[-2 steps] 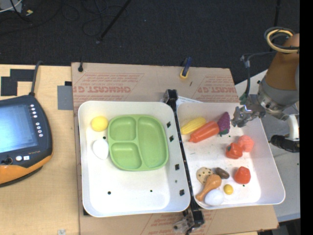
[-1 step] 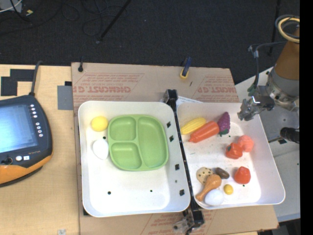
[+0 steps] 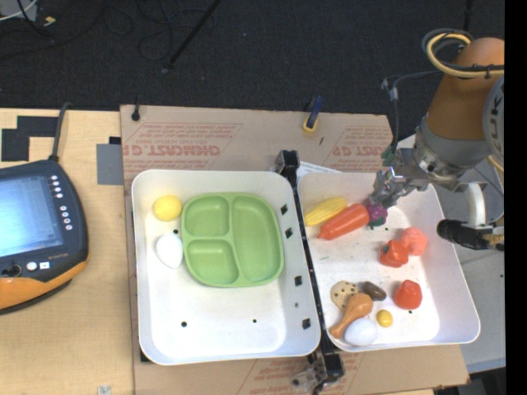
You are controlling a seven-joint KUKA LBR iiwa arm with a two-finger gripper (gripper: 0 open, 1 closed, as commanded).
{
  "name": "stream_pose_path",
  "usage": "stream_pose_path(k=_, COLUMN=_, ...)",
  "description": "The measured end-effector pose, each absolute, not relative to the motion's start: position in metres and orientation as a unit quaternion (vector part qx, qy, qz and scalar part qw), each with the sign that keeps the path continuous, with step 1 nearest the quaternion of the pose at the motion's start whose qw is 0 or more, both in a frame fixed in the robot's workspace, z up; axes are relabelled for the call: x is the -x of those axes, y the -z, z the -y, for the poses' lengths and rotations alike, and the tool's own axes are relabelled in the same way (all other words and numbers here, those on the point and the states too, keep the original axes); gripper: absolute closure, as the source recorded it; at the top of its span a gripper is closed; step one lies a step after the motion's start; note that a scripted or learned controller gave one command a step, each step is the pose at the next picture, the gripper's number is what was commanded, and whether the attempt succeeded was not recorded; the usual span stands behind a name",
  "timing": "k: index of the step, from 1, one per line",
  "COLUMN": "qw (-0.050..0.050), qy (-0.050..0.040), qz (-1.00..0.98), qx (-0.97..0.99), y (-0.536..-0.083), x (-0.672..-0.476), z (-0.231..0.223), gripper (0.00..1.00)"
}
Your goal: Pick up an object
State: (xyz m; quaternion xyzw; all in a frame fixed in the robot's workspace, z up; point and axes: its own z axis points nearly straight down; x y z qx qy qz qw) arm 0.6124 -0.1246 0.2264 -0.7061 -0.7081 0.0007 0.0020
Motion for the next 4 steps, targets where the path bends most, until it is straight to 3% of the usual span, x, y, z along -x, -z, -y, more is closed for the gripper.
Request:
stream_pose_path(k=2, qw=0.002, qy=-0.0008, qz=0.708, qx=0.706, y=-0.230, x=-0.600, z=0.021, gripper=1.00)
stream_pose_path(k=4, qw=0.003, qy=-0.0016, qz=0.708, qx=0.706, y=-0.219, x=-0.573, z=-0.073, gripper=1.00)
